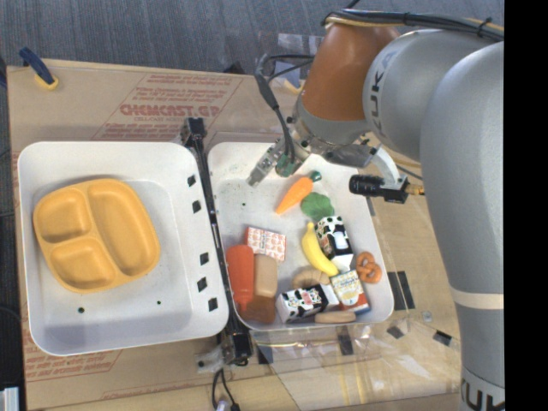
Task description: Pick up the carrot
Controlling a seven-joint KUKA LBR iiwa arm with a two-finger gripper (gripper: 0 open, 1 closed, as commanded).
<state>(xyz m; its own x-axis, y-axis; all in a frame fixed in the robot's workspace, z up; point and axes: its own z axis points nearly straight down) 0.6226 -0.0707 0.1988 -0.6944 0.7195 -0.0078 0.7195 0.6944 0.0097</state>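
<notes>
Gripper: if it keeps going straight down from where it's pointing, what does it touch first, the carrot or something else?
Probably bare floor of the right bin. The gripper sits up-left of the carrot, apart from it, though depth is unclear.

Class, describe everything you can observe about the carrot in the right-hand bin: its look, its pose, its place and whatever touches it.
The carrot is a small orange cone, smooth like moulded plastic, with a dark green nub at its thick end. It lies flat on the floor of the right bin, in the bin's upper half, tilted so its tip points down-left and its top up-right. A green leafy toy sits against its lower right side. The gripper hovers just up-left of it, not holding it.
</notes>
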